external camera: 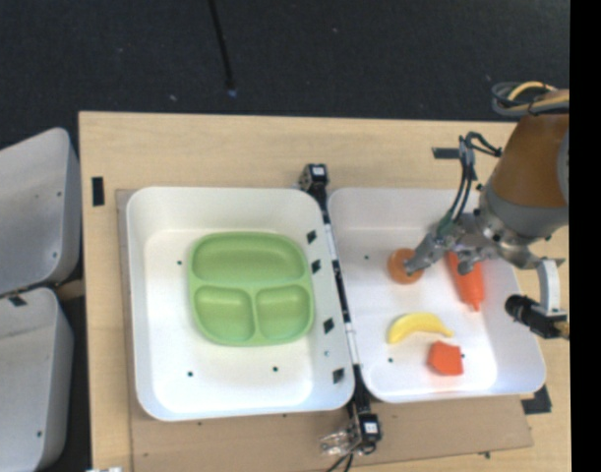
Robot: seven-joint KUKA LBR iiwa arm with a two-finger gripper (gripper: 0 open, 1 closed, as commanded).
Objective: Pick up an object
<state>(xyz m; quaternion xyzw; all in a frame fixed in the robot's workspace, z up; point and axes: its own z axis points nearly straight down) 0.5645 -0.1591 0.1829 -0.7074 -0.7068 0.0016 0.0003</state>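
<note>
The tool [455,252] hangs low in the right white bin [379,362], on the wooden worktop [211,146], and I cannot tell if it is spread or pressed together, because the grey parts blur into each other. 2 things lie right by it. The small round orange ball-like toy [406,265] sits just beside the tool at about 8 o'clock, maybe touching a grey part. It is round, so it has no long way. The long orange carrot-shaped toy [470,283] lies just beside the tool at about 5 o'clock. Its long way runs from 12 to 6, tipped a little, with the thin end pointing down toward 5 o'clock. I think 1 of these 2 is the one to grab. The yellow banana-shaped toy [418,326] and the chunky red-orange toy [445,359] lie farther off, toward 6 o'clock. The green plastic plate with 3 parts [251,285] sits in the left white bin [152,382].
</note>
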